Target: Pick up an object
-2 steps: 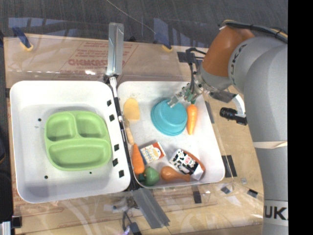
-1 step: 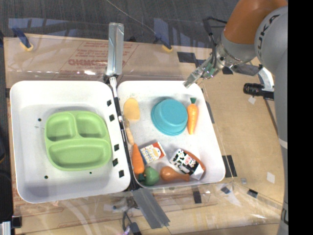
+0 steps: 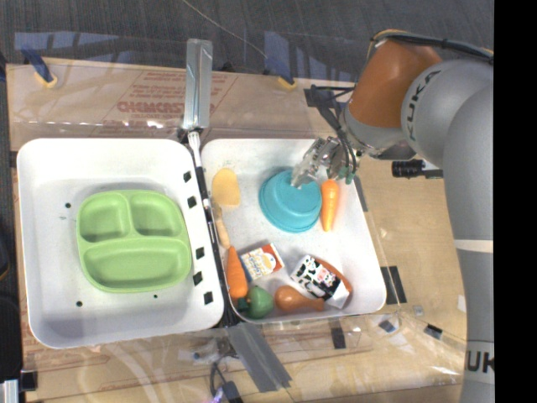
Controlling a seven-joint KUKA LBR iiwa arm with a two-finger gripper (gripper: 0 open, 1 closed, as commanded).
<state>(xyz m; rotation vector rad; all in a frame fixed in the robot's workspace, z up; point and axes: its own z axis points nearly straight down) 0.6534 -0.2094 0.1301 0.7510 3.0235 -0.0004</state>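
Over the right bin (image 3: pixel 369 263) the end effector (image 3: pixel 309 168), grip state unclear, meets the blue bowl (image 3: pixel 289 201): light, stiff, slick, so I'd pinch the rim.

Two shallow white plastic bins (image 3: pixel 33 225), one green divided plate (image 3: pixel 132 240), one blue bowl (image 3: pixel 289 204), two orange carrots (image 3: pixel 330 204), two small cartons (image 3: pixel 260 263).

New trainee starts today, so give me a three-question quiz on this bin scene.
1. True or false: the green tray lies in the left bin.
2. What lies right beside the blue bowl, on its right? A) carrot B) spoon C) sponge
3. Fill in: the gripper is over the ____ bin, at the bowl's upper edge.

Key: 1 true. 2 A, the carrot. 3 right.
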